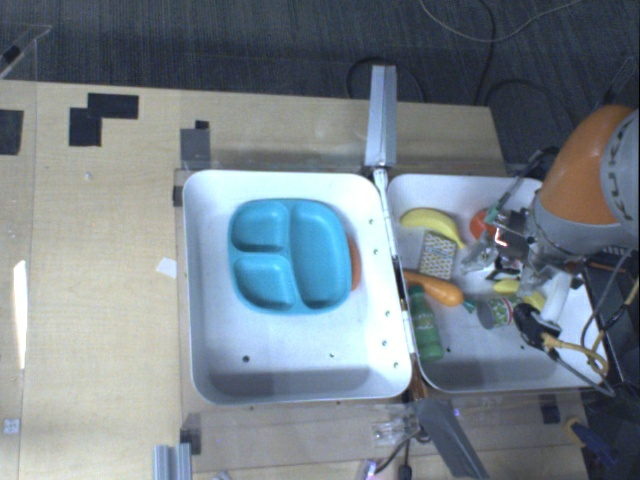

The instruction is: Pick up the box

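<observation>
Fingers (pixel 498 264) of mine sit low over the middle of the right-hand white bin (pixel 470 376), among small cluttered items; whether they are wide or narrow, I cannot tell, and I cannot make out anything held between them. My grey arm (pixel 580 223), with its orange band (pixel 592 163), reaches in from the right.

One box (pixel 437 256) lies flat in the same bin, near its left wall and to the left of my fingers, apart from them. It is small, rectangular and pale with a fine speckled pattern. It lies between one yellow banana (pixel 432 223) above it and one orange carrot-like item (pixel 436 288) just below it. One green bottle (pixel 427 330) lies along the left wall, below those.

Two bins sit side by side on the counter (pixel 90 268). In the left bin (pixel 290 373) lies one blue divided plate (pixel 290 254) with three compartments, and an orange item (pixel 356 264) peeks from under its right edge.
</observation>
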Controlling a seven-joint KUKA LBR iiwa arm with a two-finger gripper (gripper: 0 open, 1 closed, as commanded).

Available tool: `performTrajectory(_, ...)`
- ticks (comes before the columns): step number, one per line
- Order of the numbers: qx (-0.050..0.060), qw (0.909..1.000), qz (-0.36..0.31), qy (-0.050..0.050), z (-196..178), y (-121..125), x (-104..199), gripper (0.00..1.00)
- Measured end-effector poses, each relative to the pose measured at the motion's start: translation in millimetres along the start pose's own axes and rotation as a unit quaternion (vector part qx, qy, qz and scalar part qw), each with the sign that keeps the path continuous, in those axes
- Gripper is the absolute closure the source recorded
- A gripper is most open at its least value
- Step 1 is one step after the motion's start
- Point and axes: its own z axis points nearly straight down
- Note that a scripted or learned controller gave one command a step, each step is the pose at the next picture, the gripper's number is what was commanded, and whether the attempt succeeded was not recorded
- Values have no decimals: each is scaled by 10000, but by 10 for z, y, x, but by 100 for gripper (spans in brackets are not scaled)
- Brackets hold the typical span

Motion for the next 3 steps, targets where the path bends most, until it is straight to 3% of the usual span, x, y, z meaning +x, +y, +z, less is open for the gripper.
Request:
performTrajectory(1,-6,9993,380,3,-267,-260,316,0)
performTrajectory(2,0,9992,402,0,-373,-68,693,0)
performTrajectory(3,-62,9957,928,24,322,-341,170,0)
